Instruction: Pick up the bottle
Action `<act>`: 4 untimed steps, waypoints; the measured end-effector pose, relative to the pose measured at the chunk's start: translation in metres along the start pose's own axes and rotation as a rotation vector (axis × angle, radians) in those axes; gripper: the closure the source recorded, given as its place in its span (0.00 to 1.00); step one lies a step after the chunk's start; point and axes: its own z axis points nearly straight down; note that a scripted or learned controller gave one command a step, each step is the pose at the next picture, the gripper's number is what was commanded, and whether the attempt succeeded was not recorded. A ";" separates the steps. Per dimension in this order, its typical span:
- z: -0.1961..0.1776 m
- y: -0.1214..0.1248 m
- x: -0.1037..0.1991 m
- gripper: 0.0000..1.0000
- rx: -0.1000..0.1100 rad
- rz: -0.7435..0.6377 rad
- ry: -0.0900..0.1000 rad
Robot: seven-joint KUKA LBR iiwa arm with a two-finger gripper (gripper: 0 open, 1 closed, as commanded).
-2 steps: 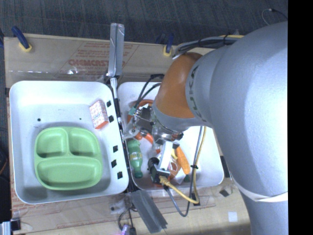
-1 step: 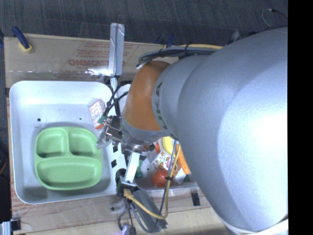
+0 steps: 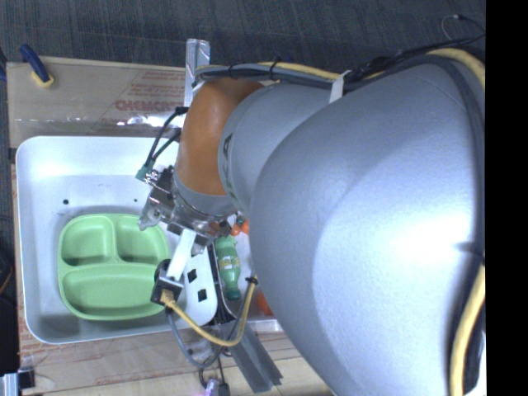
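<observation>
At about six o'clock in the camera view, just below the arm's wrist, the bottle lies with its green body and orange-red cap end pointing up toward twelve o'clock, close by the near wall of the white bin. The pincer hangs right beside it, on the nine o'clock side, and its white, black-dotted fingers reach down toward the bin floor. Whether they stand apart or together I cannot tell, since the wrist hardware and a looping yellow cable crowd the spot. Nothing here shows the bottle between them, so I judge the grasp as not yet made.

A green divided tray sits at nine o'clock of the pincer, nearly touching its black mount.

To do this step well, I would centre the fingers across the bottle's narrow width rather than along its length, since a round body will likely roll away from a lopsided squeeze. The approach probably wants a small shift toward three o'clock before closing. The tray rim and the bin wall at six o'clock leave little room, so the descent should be straight and slow. The cable may snag on the bin edge when lifting.
</observation>
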 end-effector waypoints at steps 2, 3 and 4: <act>0.109 0.034 0.017 0.00 0.001 -0.286 0.015; 0.069 -0.060 0.067 0.00 -0.001 -0.521 0.000; 0.060 -0.060 0.067 1.00 0.001 -0.524 -0.002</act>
